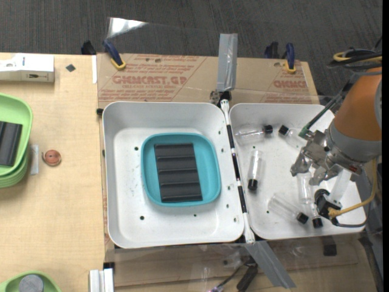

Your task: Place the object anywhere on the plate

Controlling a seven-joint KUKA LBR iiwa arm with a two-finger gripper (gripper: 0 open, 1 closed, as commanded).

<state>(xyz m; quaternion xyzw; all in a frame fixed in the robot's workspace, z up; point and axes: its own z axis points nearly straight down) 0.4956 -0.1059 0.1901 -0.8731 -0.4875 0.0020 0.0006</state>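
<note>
Nearest, at the bottom-left corner, a grey-topped round green container [27, 283] pokes into view on the wooden bench [61, 224]. Up from there sit 2 white bins side by side: the left bin [121, 221] holds a teal plate [209, 169] w/ a dark ribbed block [177, 172] lying on its middle; the right bin [258, 221] holds several clear vials w/ black caps scattered about. In the right bin, closest first: a capped vial [284, 208] lying near the front, cap toward the right; another vial [253, 170] upright-ish along the bin's left side, cap at its near end, just right of the divider; a third vial [252, 132] farther back, cap pointing right, w/ a loose black cap [283, 129] just beyond it. The gripper [307, 169] hangs over the right half of that bin, approx. above the vials near the right wall; can't tell whether its fingers are spread or closed, nor whether anything sits between them. Behind it the arm's orange band [361, 105] rises at the right edge. No vial lies on the plate; all are in the right bin, well apart from it. Left of the bins, a green tray [18, 117] w/ a dark item, and a small copper-coloured disc [52, 157] beside it. Farthest: cardboard sheet [158, 78] clamped under the bins, and a white box [27, 69] at far left.
</note>
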